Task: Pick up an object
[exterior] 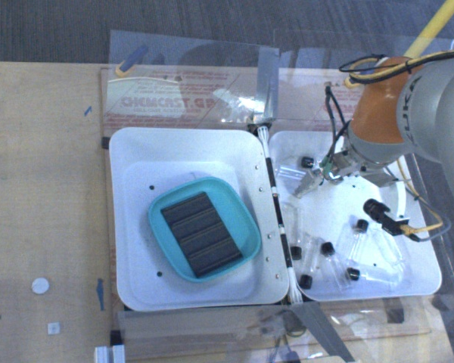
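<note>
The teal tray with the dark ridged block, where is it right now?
The teal tray lies in the left white bin, toward its front, carrying the dark ridged block, left of the divider between the bins.

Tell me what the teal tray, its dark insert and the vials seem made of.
Teal tray: likely plastic, smooth with a soft sheen. Dark insert: matte, ribbed, perhaps rubber or foam. Vials: clear, glass or plastic, hard to tell, with black caps.

Teal tray (246,225) with black ridged block (201,234) in left bin (129,157); hand (315,178) over right bin (427,267).

Arm (431,104) cut by right edge; claw (312,184) fingers indistinct.
</note>
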`<move>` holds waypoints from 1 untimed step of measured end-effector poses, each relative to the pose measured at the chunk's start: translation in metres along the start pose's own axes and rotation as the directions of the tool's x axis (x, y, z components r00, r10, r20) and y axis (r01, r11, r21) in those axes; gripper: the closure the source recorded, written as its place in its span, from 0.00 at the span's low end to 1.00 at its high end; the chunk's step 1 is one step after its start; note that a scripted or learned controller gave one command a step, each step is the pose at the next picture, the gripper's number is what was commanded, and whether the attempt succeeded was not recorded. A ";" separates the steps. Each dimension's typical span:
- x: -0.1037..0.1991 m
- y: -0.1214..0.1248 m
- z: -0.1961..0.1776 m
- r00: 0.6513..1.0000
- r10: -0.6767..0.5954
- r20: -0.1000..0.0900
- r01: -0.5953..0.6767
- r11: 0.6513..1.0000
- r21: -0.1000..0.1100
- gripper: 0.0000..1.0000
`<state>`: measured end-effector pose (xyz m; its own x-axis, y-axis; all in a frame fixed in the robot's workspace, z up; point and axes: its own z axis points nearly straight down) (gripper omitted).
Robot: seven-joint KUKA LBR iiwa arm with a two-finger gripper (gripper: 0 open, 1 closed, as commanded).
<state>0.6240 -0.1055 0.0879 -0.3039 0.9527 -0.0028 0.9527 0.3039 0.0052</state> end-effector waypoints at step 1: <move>-0.001 0.002 -0.012 1.000 0.000 0.004 0.000 1.000 -0.007 1.00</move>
<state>0.6260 -0.1062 0.1003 -0.3042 0.9526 -0.0067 0.9525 0.3043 0.0118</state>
